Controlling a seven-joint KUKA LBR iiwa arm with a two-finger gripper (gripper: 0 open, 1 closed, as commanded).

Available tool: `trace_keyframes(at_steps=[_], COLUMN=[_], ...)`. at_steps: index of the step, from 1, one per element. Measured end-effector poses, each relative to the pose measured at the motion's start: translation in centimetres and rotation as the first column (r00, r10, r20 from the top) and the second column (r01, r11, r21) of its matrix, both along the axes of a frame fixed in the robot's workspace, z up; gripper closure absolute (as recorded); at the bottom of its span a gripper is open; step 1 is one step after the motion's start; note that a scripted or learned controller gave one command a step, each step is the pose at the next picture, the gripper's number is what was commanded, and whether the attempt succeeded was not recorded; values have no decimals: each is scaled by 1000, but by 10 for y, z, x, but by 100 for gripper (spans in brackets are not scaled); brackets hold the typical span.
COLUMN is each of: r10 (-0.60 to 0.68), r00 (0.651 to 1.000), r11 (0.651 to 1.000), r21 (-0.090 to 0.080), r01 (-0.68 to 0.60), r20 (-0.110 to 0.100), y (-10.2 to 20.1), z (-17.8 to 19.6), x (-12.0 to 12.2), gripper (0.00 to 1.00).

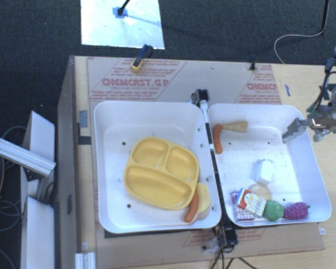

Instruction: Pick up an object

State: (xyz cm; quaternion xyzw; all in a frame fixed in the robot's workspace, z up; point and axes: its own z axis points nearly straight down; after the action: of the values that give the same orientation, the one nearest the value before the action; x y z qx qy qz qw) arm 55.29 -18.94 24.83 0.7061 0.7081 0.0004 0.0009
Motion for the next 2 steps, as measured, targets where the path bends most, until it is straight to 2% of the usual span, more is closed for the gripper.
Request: trace_keyframes(at_steps=[1, 2], r10=[1, 1], r00=[1000, 1000], r11=[1000, 1000], r21=[2, 2], r01=[-1, -1], r20=[-4, 1], y=[40, 100], z=[-155, -157], x=[60, 116], gripper=[0, 0])
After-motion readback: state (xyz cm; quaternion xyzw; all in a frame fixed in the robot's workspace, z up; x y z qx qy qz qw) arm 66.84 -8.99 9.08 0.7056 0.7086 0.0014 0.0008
